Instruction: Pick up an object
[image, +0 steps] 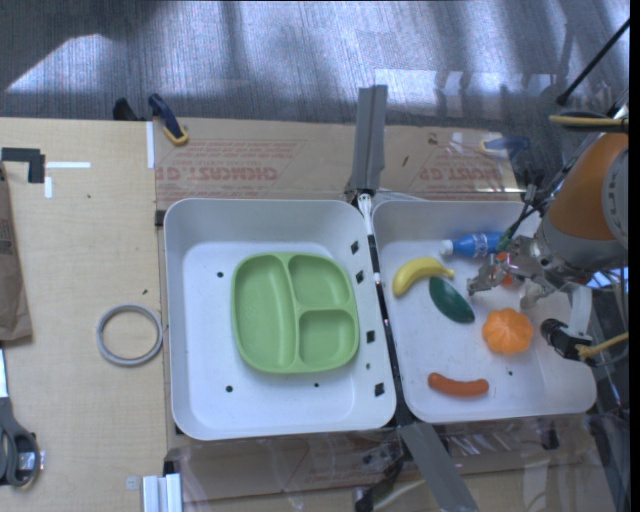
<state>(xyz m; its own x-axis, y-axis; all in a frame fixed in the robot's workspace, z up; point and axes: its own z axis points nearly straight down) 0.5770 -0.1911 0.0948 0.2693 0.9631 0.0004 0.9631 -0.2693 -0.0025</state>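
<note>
So the right bin has a yellow banana, a dark green oval thing, a bumpy orange fruit, a reddish sausage and a blue bottle hugging the back wall. The gripper hangs between bottle and orange, fingers spread, nothing between them. Plenty of bare floor near the front wall. The left bin holds a green divided plate.

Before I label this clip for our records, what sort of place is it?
Probably a robot test bench in a lab: two white bins side by side, toy food such as a banana and an orange, and a robot arm reaching in.
</note>
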